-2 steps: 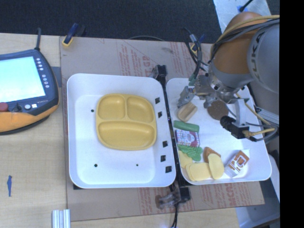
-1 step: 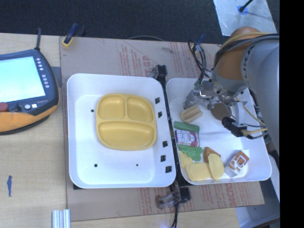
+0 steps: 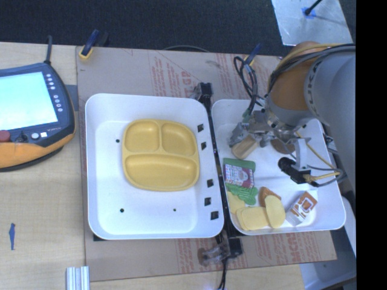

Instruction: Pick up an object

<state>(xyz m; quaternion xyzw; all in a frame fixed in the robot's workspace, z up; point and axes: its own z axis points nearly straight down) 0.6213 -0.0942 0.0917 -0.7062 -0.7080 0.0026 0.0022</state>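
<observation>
My gripper (image 3: 259, 130) is low in the far half of the right bin (image 3: 334, 221), under the grey arm with its orange band (image 3: 293, 77). A tan block (image 3: 243, 147) lies right at the gripper's left tip, and I cannot make out whether it is gripped or just touched. Nearer the front of this bin lie a green and red packet (image 3: 239, 177), pale yellow food pieces (image 3: 253, 217), a brown-tipped yellow piece (image 3: 272, 205) and an orange and white packet (image 3: 303, 206).
The left bin (image 3: 100, 162) holds a yellow divided plate (image 3: 161, 154). A teach pendant (image 3: 30, 110) with a lit screen rests on the bench at far left. Black clips (image 3: 211, 180) line the divide between the bins.
</observation>
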